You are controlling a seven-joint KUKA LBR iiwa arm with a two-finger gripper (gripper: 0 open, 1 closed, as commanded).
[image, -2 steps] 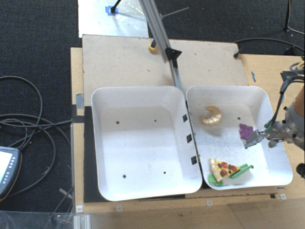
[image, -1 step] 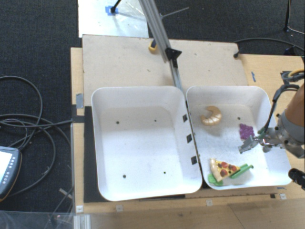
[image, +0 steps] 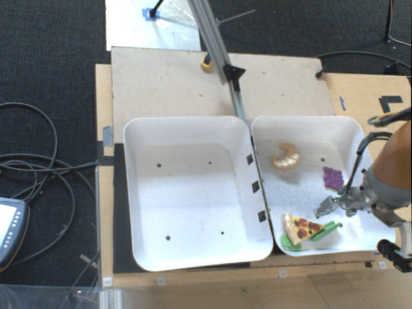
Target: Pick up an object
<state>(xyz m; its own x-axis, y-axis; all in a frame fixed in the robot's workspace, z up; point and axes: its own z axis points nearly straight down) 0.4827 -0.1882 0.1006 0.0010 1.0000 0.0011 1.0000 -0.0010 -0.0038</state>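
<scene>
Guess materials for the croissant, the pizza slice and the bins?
Croissant: probably molded plastic toy; smooth, evenly tan, slightly glossy. Pizza slice: likely plastic or rubber toy; flat, saturated yellow and red, with a green piece alongside. Right bin and left bin: look like thin formed white plastic, matte, with rounded corners. All judged by look only.

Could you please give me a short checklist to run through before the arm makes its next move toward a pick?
1. Objects sit in the right bin: croissant, purple piece, pizza slice, green piece: ok.
2. Gripper is over the right bin, above the pizza slice: ok.
3. Nothing seen between the jaws: ok.
4. Jaws' opening wide enough: cannot tell.
5. Pizza slice and green piece touch, so a clean single pick is doubtful: not ok.
6. Croissant lies apart from the other objects: ok.
</scene>
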